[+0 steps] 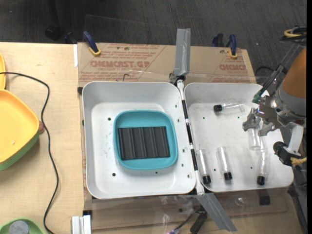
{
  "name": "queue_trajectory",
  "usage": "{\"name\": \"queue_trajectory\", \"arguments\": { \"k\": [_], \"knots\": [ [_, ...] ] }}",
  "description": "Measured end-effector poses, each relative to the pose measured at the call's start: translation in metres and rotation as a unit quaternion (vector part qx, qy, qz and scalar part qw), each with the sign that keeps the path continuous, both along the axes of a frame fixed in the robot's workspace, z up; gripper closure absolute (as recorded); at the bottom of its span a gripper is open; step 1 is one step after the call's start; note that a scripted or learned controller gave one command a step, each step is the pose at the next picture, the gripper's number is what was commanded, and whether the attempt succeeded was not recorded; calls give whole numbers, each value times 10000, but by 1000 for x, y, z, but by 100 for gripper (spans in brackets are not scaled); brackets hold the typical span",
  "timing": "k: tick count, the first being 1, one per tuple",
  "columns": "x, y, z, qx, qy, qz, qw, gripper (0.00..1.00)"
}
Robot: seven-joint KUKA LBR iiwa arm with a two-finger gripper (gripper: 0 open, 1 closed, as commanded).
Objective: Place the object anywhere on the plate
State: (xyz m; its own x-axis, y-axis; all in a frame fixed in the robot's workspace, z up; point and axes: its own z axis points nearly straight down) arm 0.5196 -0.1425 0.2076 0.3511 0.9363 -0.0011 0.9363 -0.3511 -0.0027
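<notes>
A teal plate [145, 119] with a dark ribbed inset lies in the middle of the left bin [97, 130]. Several clear tubes with black caps lie in the right bin [209, 126]: one [229, 107] crosswise at the back, two [202, 165] [224, 162] near the front left, one [262, 168] at the front right. Another clear tube [255, 141] lies just below my gripper [257, 126]. The gripper hangs low over the right side of the right bin, and I see nothing held in it.
A metal divider [183, 57] runs between the bins over cardboard backing with blue clamps [90, 41]. Yellow and green dishes [14, 128] and a black cable [48, 130] lie on the wooden bench at left.
</notes>
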Motion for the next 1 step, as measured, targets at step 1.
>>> {"name": "queue_trajectory", "arguments": {
  "k": [1],
  "knots": [
    [0, 0, 0, -1, -1, 1, 10000, 0]
  ]
}}
